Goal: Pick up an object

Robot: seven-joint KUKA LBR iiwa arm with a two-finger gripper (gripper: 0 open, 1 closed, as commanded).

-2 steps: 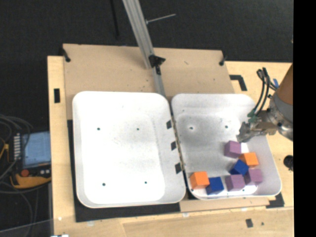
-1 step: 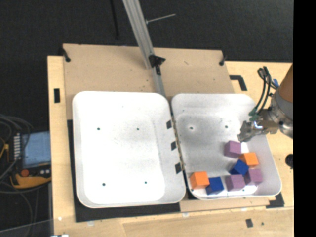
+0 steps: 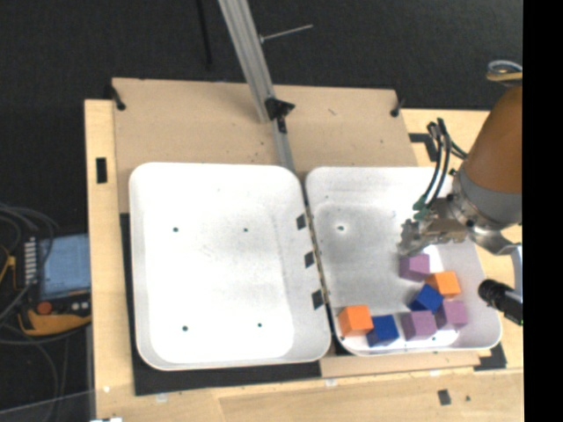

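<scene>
Seen from above, a wooden bench (image 3: 255, 112) carries two shallow white bins side by side. The grey and orange arm (image 3: 497, 161) reaches in from the right over the right bin (image 3: 352, 200). Its gripper (image 3: 428, 232) hangs low just above a purple block (image 3: 414, 265), nearly touching it; whether it is clenched or released cannot be told. Nearer the front of that bin lie two orange blocks (image 3: 355, 319), two blue blocks (image 3: 383, 331) and two more purple blocks (image 3: 419, 324), clustered close together.

Arm (image 3: 497, 161) cut off at right edge; hand (image 3: 420, 234) blurred, finger state unreadable.
</scene>
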